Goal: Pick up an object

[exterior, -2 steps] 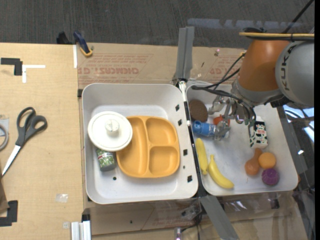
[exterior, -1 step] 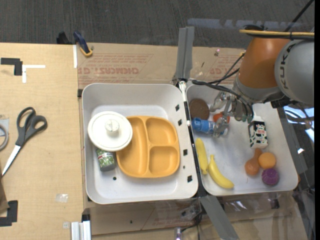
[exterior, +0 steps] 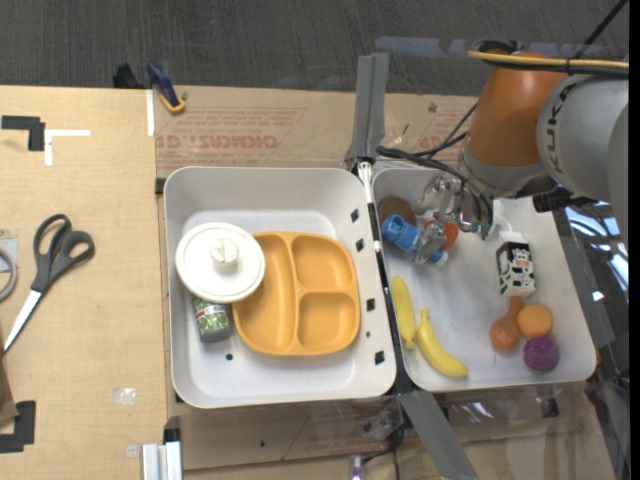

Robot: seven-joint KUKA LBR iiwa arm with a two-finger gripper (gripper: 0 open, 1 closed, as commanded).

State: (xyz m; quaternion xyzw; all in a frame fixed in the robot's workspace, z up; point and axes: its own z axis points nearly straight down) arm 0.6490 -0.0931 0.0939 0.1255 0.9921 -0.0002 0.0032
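Observation:
My gripper [exterior: 438, 240] hangs low in the back of the right bin [exterior: 470, 288], under the grey arm with its orange band [exterior: 510, 108]. It is right beside a blue object [exterior: 400, 233], with a small red-orange thing [exterior: 451, 235] against its right side. A brown round object [exterior: 394, 210] lies just behind the blue one. Further forward lie two yellow bananas [exterior: 425, 333], a small milk carton with a cow print [exterior: 516, 268], two orange fruits [exterior: 533, 320] and a purple plum [exterior: 540, 353].
The left bin [exterior: 190, 368] holds a yellow divided plate [exterior: 300, 293], a white round lid [exterior: 220, 260] and a green can [exterior: 212, 321]. Scissors [exterior: 50, 258] lie on the bench at the left. A metal divider [exterior: 370, 108] stands between the bins at the back.

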